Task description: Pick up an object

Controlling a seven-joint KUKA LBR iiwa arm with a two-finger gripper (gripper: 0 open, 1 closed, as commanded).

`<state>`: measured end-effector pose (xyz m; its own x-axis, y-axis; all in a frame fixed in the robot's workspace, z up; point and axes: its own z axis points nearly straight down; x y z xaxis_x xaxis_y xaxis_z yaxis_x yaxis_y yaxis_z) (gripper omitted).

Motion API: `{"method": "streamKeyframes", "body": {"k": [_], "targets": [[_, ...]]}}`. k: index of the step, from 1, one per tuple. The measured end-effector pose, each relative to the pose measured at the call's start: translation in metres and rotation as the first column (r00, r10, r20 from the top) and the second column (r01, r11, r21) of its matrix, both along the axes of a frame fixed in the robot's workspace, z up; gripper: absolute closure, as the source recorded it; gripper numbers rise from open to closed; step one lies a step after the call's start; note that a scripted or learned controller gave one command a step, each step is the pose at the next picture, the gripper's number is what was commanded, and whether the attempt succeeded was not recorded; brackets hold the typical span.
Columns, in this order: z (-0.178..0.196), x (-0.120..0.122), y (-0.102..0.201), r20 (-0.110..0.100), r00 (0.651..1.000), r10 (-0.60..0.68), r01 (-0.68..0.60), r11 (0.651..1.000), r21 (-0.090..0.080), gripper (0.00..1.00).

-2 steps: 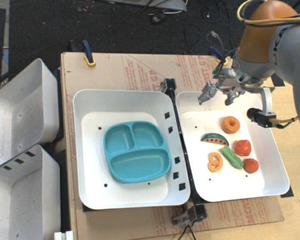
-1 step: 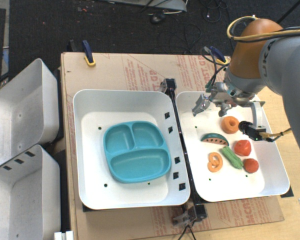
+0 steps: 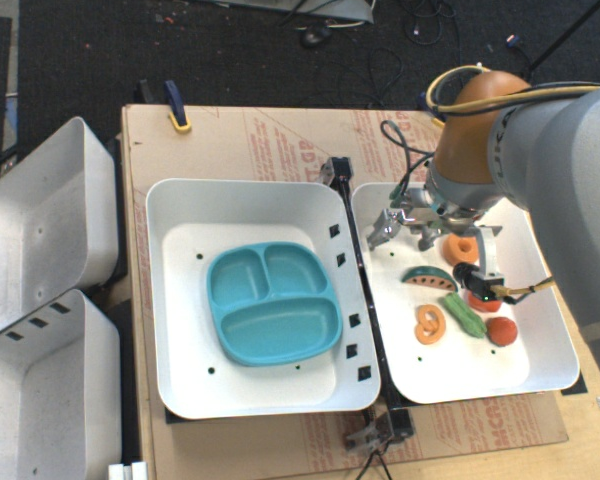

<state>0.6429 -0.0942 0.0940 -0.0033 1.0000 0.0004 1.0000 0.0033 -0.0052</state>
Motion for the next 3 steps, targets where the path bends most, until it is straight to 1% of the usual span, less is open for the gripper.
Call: {"method": "streamKeyframes", "body": {"k": [1, 2, 3], "targets": [[-0.002, 0.0, 0.0, 0.005, 1.0, -0.002, 0.002, 1.0, -0.001, 0.0], [0.009, 0.001, 0.0, 0.007, 1.0, -0.004, 0.004, 1.0, -0.001, 1.0], [0.053, 0.005, 0.001, 0.01, 1.0, -0.001, 0.001, 1.0, -0.001, 1.0]]}}
